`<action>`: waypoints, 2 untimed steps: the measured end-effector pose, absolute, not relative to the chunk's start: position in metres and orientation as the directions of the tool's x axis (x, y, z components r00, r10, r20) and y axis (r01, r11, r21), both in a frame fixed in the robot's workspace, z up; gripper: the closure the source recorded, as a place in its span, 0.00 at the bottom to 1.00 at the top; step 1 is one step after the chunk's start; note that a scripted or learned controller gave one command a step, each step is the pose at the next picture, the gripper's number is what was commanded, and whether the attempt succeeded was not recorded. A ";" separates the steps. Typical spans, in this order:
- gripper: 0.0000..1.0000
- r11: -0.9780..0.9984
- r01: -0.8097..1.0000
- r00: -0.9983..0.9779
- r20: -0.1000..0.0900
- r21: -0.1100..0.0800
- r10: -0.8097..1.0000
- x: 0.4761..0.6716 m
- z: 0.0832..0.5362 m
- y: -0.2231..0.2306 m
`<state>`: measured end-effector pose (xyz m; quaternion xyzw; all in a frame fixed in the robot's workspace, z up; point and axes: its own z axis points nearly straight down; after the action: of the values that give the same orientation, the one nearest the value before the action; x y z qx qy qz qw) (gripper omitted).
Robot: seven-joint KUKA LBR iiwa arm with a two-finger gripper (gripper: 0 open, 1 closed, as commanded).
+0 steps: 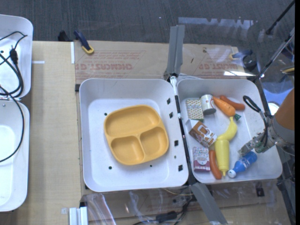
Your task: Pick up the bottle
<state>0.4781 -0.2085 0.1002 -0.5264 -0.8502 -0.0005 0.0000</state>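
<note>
Gripper (253, 145) just above blue bottle (242, 165)

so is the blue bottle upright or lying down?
Lying down: the blue bottle rests on its side in the right bin, white cap toward the yellow bottle.

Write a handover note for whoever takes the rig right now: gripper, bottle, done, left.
Gripper: low in the right white bin, at its right side, directly above the upper end of the blue plastic bottle. Whether it is open or shut cannot be told from the camera view.
Bottle: lying on its side in the bin's front right corner, white cap toward the yellow plastic mustard bottle. It lies on the bin floor, not lifted.
Done: arm brought in over the bottle.
Left: confirm a grasp, then lift. The yellow divided plate sits in the left white bin, not involved.
</note>
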 end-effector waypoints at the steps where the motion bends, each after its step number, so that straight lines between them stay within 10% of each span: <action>1: 1.00 0.185 0.983 -0.185 -0.001 0.000 0.983 0.486 0.168 -0.160; 2: 0.00 0.185 0.983 -0.185 -0.001 0.000 0.983 0.486 0.168 -0.160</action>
<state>0.4859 -0.1598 0.1682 -0.6383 -0.7697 0.0004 -0.0002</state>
